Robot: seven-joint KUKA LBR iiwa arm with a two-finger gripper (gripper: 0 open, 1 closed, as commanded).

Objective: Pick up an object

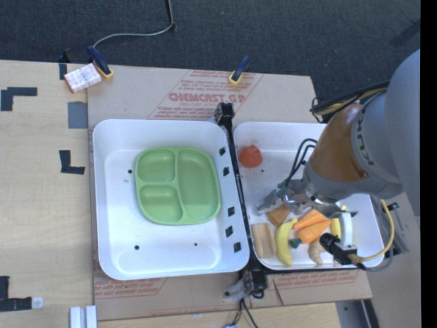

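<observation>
Grey arm, orange wrist band, black cables.

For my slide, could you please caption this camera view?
Arm's tool poised over toy food in the right bin; green plate sits in the left bin.

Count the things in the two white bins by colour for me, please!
Green: 1, the green divided plastic plate
Red-orange: 1, the small round tomato-like toy
Yellow: 1, the yellow toy banana
Orange: 1, the orange toy carrot
Tan or brown: 3, bread-like pieces
Total: 7, though the arm hides part of the pile.
</observation>
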